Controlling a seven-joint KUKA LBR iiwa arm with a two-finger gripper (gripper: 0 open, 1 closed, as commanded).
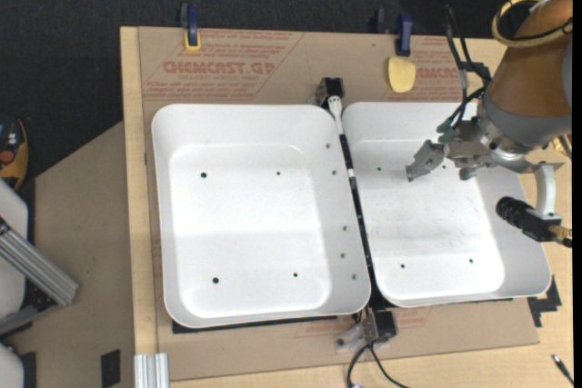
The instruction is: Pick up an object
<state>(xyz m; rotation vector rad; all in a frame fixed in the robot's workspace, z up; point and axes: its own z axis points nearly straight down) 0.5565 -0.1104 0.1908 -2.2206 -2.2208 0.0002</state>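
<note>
Table [136,195]: pale wooden board with red lettering along its far edge, set on dark carpet.

Left bin [182,127]: shallow, white, rounded corners, a few small dark dots on its floor.

Right bin [400,291]: same make, lying just beside the left one, their inner walls touching along a dark strip.

Arm [536,59]: grey with an orange band, reaching in from the right over the far right part of the right bin.

Tool [424,163]: grey, hanging over the far middle of the right bin and pointing left; whether it is open or closed cannot be told, and nothing can be made out in it.

Object to pick up: cannot be made out in either bin.

Yellow tag [401,74]: on the board just beyond the right bin.

Clamps: one blue and yellow clamp [190,24] at the far left edge, one blue clamp [404,32] at the far edge above the yellow tag
</note>
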